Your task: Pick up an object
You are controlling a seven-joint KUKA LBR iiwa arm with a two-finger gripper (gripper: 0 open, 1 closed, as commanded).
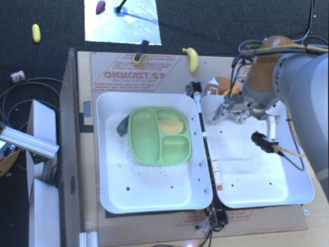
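My gripper (232, 113) hangs low over the far left part of the right bin (257, 189), under the grey arm with its orange band. Nothing shows held in it. The left bin (149, 189) holds a green divided plate (158, 136) with a yellow piece (171, 126) in its upper right compartment. A dark green object (122, 125) lies against the plate's left rim. An orange and white object (220, 86) sits just behind the right bin, partly hidden by the arm.
A yellow banana (193, 59) and a yellow-handled brush (139, 53) lie on the cardboard behind the bins. A black part on a yellow cable (263, 141) hangs from the arm over the right bin. A black divider (204, 138) separates the bins.
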